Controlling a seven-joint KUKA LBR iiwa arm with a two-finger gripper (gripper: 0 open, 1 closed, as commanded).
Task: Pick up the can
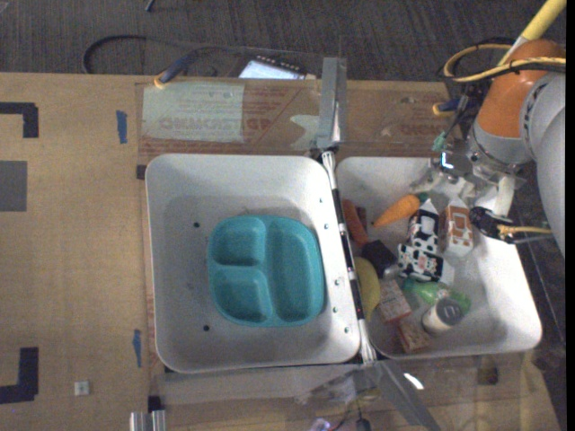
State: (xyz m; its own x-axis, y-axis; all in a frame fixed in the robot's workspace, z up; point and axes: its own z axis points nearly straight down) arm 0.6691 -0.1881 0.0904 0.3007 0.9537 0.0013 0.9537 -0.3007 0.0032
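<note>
Cardboard-covered worktop with two bins. My tool, state indiscernible, hovers over the right bin's clutter; approach step: next, descend onto the can.

A brown wooden bench carries two shallow white bins side by side: the left bin and the right bin. Blue tape strips and black markings lie on it.
</note>
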